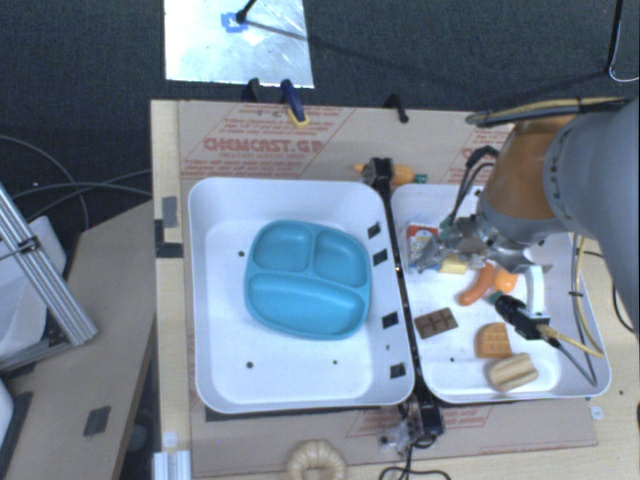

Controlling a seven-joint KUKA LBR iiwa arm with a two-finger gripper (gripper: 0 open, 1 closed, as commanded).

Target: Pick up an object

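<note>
**Carrot under the arm, right bin**

Carrot [478,284] lies mid right bin [570,388]. Left bin [215,268] holds a blue tray [307,278]. Rightward: chocolate [436,322], waffle [492,340], bun [511,371] near the front edge. Jaws [437,255] hover beside a yellow block [455,264]; their state is unclear.

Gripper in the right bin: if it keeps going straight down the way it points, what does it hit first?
Likely the pale yellow block just beneath the gripper, with the orange carrot close beside; depth is unclear from this slant.
</note>
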